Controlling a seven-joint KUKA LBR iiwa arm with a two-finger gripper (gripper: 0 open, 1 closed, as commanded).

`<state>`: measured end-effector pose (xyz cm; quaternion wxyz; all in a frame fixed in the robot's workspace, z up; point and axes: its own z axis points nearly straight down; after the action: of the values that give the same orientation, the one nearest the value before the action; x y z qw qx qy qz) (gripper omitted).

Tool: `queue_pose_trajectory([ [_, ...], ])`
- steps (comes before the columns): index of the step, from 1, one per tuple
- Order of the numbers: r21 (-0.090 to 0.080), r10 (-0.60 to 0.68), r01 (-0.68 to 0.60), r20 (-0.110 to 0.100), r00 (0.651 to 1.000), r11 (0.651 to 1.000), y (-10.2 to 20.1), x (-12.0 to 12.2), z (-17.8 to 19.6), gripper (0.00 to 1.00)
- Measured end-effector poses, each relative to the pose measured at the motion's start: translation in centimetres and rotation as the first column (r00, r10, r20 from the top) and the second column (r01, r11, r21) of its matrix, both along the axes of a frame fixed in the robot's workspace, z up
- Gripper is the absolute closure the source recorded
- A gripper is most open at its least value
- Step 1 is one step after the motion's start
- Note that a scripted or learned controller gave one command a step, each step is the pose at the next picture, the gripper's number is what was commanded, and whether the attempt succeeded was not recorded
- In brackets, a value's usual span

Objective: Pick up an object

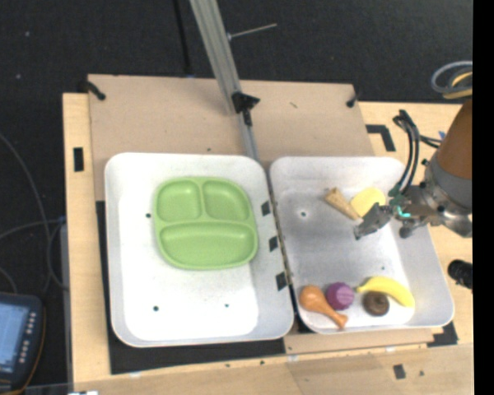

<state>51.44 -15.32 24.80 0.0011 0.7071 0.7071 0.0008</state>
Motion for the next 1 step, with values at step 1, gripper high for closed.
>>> queue_pose_trajectory([
  [1,0.0,-0.001,0.001,-0.007,1.0,1.0,-0.35,0.1,-6.28,0.0],
])
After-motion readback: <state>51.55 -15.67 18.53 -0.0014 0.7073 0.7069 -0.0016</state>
